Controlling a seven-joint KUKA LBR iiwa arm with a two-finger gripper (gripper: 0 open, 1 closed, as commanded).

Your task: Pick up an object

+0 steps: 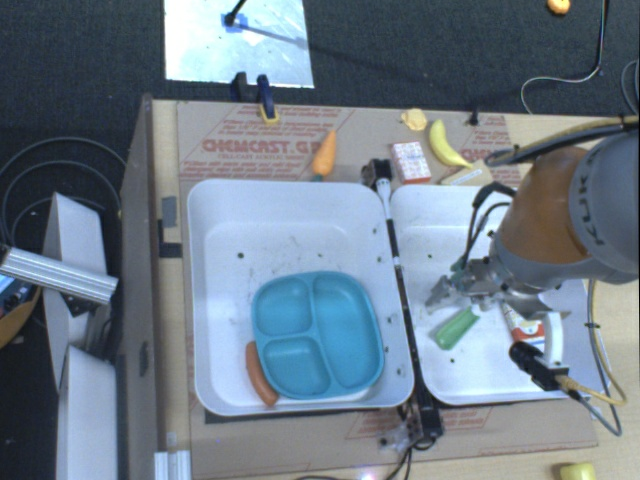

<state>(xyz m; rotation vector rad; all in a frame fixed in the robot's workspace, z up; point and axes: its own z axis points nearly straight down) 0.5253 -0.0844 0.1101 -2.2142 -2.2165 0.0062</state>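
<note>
The tool [447,293] was held low in the right bin [430,218], its grip state not discernible, just above a green cylindrical object [454,327], which could be nudged aside rather than seized if the descent were slightly misaligned.

Green cylindrical obj [455,327], lying tilted on right bin floor, just below gripper [452,293]
</note>
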